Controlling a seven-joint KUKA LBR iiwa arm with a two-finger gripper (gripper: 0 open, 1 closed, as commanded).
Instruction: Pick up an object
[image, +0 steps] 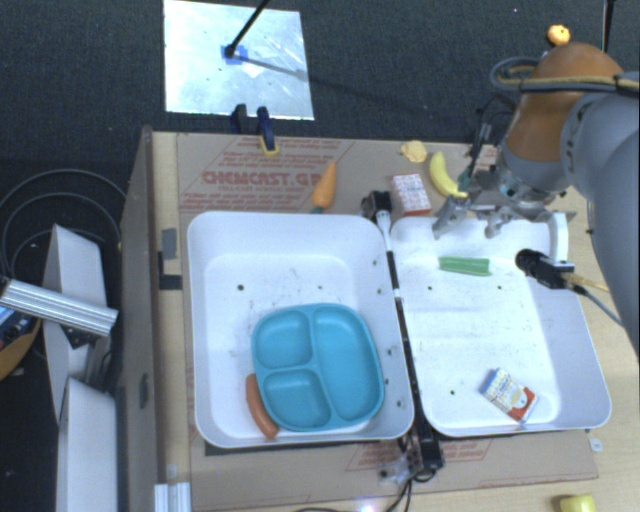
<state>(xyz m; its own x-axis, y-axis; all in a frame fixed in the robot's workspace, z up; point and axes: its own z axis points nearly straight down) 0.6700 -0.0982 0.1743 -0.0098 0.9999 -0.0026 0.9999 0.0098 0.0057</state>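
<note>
My gripper (467, 227) hovers over the far edge of the right bin (560, 330). Its two fingers (441, 226) are spread apart, open, with nothing between them. A flat green piece (464, 265) lies in that bin just in front of the gripper, apart from the fingers. A small white, blue and red carton (508, 393) rests near the bin's front right corner. In the left bin (225, 270) sits a blue divided plate (318, 365), with an orange sausage (260, 405) beside its front left edge.
Behind the bins, on the cardboard, lie a carrot (324, 185), a pink patterned box (411, 193), a banana (443, 175) and a small yellow lump (413, 151). The ridge (393, 290) between the bins runs just left of the gripper.
</note>
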